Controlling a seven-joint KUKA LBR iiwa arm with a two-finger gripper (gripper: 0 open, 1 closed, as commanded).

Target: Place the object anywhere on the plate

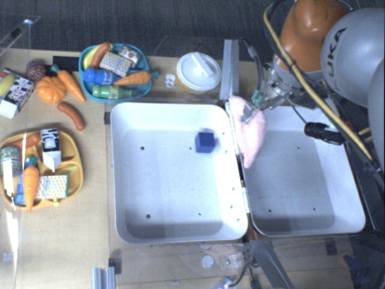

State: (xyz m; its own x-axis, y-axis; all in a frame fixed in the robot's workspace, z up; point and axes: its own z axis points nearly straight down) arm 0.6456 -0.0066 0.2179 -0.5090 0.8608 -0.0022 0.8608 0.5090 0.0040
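**Item: blue block** (206,141). Small, dark blue and cube-like, with squared faces. It lay flat on the floor of the left bin (138,221), in the upper right part. Bare white floor lay on every side of it. The nearest wall was the bin's right one, close by but not touching.

**Plate** (251,136). Pale pink, rounded above and narrowing below. It sat against the left wall of the right bin (313,215) and overlapped the seam between the two bins. It appeared tilted rather than flat. The rest of that bin's floor was open.

**Gripper** (260,101). It was at the plate's upper edge, above the far left corner of the right bin. Whether it was open or closed, or had hold of the plate, could not be told. The block lay to its left and nearer the camera, across the dividing walls, well apart from it.

**Arm** (355,53). Grey with an orange band, at the upper right.

**Surroundings.** A white lidded tub (198,71), a blue bowl of toy food (114,71) and a yellow tray (72,161) stood on the bench outside the bins.
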